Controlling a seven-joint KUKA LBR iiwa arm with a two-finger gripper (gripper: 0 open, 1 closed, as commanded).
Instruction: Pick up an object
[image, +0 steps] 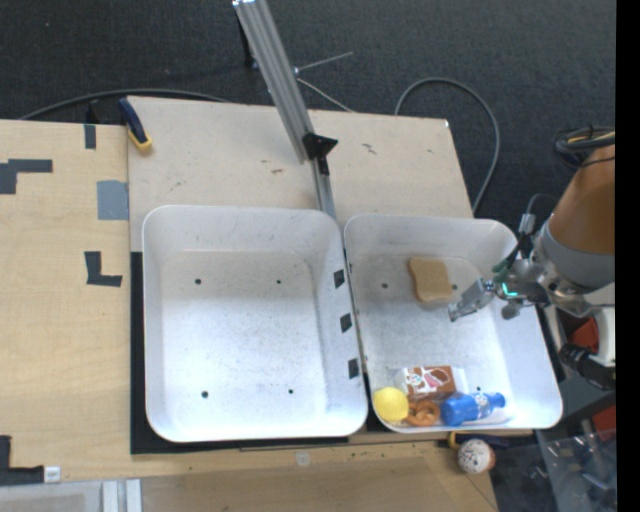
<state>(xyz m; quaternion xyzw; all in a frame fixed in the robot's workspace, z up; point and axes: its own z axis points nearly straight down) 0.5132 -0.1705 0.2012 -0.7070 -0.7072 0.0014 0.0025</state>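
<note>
My end effector (468, 304) over the right bin (520, 340), grip state unclear, tan sponge (431, 280) just beside at ten o'clock, nothing visibly held

Single fixed camera, high above bench (60, 300), slanted down over both bins (160, 300)

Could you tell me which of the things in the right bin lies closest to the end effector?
The tan sponge, alone in the upper part of the right bin, just left of the end effector. The yellow ball, snack packet and blue bottle cluster along the bottom wall.
</note>
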